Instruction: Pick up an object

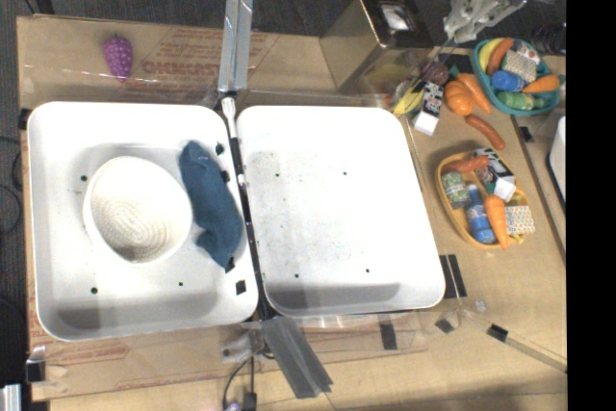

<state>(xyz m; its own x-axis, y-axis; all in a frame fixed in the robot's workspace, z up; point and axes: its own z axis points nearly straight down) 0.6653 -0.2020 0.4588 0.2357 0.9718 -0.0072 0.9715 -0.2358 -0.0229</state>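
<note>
Fingers (472,14) hang at one o'clock above the tabletop (385,371); whether they're parted, I cannot tell. Blue cloth (212,202) touches the white hat (138,209) in the left bin (58,303).

The arm reaches in at the upper right, its pincer (474,14) pointing down

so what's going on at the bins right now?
Nothing is held yet. The gripper is up at the far right, over the bench behind the right bin, near a teal bowl of toy food. The pickable items sit in the left bin: a white woven hat and a blue cloth lying against its right side. No pick has begun.
</note>
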